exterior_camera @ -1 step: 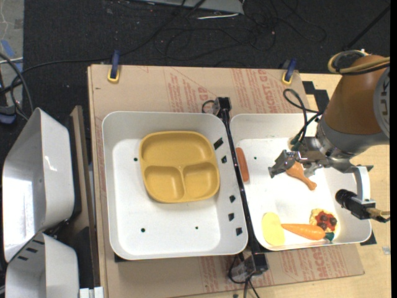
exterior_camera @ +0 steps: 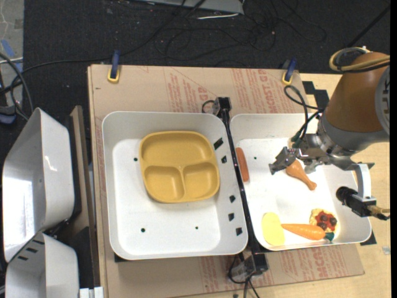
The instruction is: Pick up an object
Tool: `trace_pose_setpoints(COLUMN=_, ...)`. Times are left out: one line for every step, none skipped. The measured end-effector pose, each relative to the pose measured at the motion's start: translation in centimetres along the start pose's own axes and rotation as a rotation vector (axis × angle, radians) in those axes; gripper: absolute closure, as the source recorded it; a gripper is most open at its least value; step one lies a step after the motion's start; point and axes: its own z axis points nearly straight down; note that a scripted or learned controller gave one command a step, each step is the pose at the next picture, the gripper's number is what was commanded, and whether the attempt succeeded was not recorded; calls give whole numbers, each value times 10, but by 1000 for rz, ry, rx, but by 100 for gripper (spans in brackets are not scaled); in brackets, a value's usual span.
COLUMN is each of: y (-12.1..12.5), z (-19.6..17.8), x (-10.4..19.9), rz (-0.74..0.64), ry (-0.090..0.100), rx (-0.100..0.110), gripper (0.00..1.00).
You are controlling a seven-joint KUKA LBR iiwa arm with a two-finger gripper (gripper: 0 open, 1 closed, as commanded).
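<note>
My gripper (exterior_camera: 284,161) hangs over the upper middle of the right bin (exterior_camera: 260,126), reaching in from the right. A tan chicken drumstick (exterior_camera: 303,175) lies slanted just below and right of it, its thick end right at the gripper's tip. Whether the two touch is unclear. An orange-red sausage (exterior_camera: 244,164) lies along the bin's left wall. At the bin's front lie a pale yellow oval piece (exterior_camera: 272,228), an orange carrot (exterior_camera: 304,231) and a small pizza-like piece (exterior_camera: 324,219).
The left bin (exterior_camera: 118,185) holds a yellow divided plate (exterior_camera: 180,166). A black divider (exterior_camera: 234,172) runs between the bins. The arm's grey and orange body (exterior_camera: 356,110) looms over the right bin's far right corner. White containers (exterior_camera: 34,185) stand left of the bench.
</note>
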Motion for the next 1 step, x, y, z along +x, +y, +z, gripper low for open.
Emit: trace_pose_setpoints(y=3, z=47, x=8, rz=1, ry=0, rx=3, gripper=0)
